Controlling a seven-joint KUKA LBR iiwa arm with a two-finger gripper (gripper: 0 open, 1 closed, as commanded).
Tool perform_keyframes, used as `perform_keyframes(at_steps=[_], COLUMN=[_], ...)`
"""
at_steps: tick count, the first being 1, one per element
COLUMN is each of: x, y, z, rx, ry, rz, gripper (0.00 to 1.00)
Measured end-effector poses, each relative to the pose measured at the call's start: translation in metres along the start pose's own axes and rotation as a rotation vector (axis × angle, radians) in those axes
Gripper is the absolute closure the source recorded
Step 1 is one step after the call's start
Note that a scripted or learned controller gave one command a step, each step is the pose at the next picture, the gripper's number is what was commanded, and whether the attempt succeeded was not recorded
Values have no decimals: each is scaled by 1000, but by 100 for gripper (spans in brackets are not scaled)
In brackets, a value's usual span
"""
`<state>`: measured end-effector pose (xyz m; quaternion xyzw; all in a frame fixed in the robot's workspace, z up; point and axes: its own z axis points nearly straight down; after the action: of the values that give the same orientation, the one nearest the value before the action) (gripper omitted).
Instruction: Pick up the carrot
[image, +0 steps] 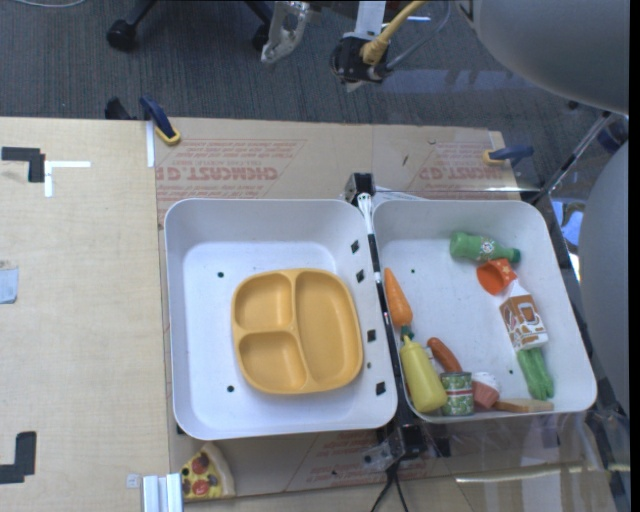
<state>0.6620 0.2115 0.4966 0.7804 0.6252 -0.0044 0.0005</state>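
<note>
the carrot (397, 297) lies in the right bin (560, 300), pressed up against that bin's left wall, with its narrow end pointing toward the far side and its thick end just beside the cap of a yellow bottle (421, 376). that placement is the main hazard, in my judgement: a finger coming down on the wall side has almost no room, so it could land on the rim or the divider hardware between the 2 bins and stop short, or nudge the carrot along the wall rather than closing on it. a grasp taken too near the thick end could also catch the yellow bottle or the small red sausage-like item (444, 354) close by. the carrot's tapered, smooth body may slip out of a pinch taken near the tip.

the left bin (190, 300) holds a yellow divided plate (297, 331), well apart from the carrot.

of the arm, a grey rounded bulk (560, 45) sits at the top right, high over the table's far corner. the state of the end effector cannot be told.
</note>
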Motion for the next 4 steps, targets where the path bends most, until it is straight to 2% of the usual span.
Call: perform_keyframes(at_steps=[1,2,3,4], x=[1,0,15,14], y=[1,1,-5,-4], z=[-7,-7,-43,-51], rx=[1,1,-1,-1], ry=[-2,-2,8,8], rz=[-2,-2,502,506], gripper=[100,0,0,100])
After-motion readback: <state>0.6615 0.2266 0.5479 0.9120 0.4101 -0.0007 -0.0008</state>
